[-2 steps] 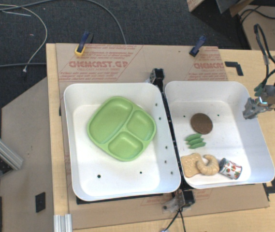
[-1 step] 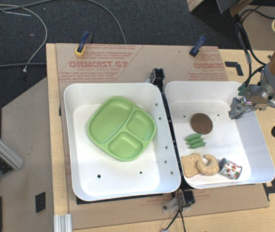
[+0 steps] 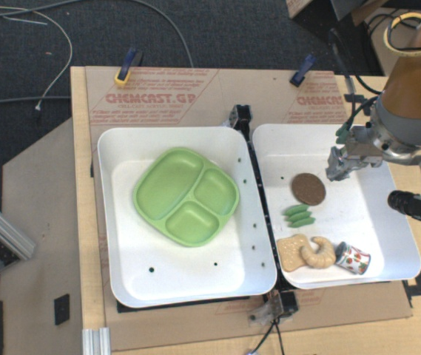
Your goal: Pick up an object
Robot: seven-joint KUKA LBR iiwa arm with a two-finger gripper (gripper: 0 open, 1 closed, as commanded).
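Brown cookie (image 3: 308,188) lies in the right bin (image 3: 388,261), toward the tabletop's right edge. The claw (image 3: 338,167) hovers just beside it, and I cannot tell its state. The approach step seems in hand; next it should descend over the cookie.

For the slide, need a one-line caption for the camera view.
Pincer hovers over right bin near brown disc; green tray in left bin.

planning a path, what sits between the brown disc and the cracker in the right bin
In the camera view, the green pea pods lie between the brown disc and the cracker, on the right bin's floor.
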